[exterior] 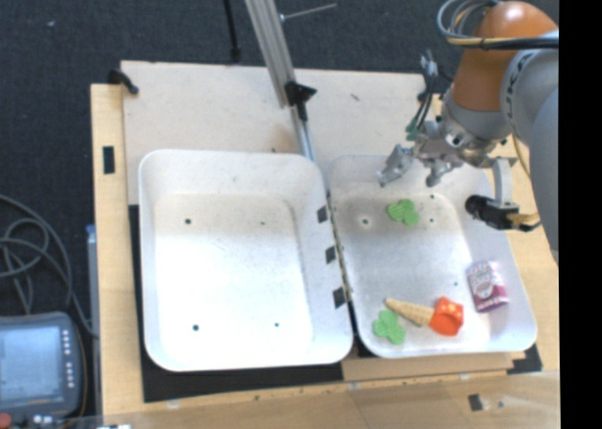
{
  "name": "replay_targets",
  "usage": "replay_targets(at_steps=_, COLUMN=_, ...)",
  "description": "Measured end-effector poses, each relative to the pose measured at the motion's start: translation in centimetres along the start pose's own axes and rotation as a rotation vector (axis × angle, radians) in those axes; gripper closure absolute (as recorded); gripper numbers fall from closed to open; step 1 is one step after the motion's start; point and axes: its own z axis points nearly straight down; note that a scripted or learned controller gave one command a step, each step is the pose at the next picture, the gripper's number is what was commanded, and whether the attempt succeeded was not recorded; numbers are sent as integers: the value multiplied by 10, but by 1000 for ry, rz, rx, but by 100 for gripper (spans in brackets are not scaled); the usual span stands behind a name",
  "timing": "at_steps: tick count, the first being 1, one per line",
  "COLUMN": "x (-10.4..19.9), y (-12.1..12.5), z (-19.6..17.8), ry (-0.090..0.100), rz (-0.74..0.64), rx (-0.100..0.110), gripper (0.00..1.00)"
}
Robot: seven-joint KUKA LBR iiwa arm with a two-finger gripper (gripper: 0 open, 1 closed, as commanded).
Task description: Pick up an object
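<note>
**benchwatcher:** Camera view has us looking down on both bins, and everything loose sits in the right-hand shallow white plastic bin point(428, 248). We reckon that's the pick side, with the left-hand shallow white plastic bin point(235, 258) as the drop side. The two-finger metal gripper point(417, 170) hangs over the far rim of the right bin, fingers spread apart, nothing between them.

**gripgeek:** Agreed, spread and carrying nothing. Closest target for us is the small flat green clover-shaped piece point(403, 213), lying just in front of the fingertips and a touch lower in the picture, not touching them. The rest is well apart, bunched at the near end: a second green clover-shaped piece point(388, 326), a tan cone point(406, 309), an orange blocky toy point(447, 316) and a small pink-and-white packet point(486, 285).
</note>
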Motion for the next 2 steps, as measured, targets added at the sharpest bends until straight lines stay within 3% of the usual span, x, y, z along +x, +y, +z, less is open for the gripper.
replay_targets(at_steps=1, x=0, y=-7, z=62, ry=0, rz=1, rx=1, gripper=0)
replay_targets(at_steps=2, x=-2, y=-6, z=76, ry=-2, rz=3, rx=-5, gripper=0)
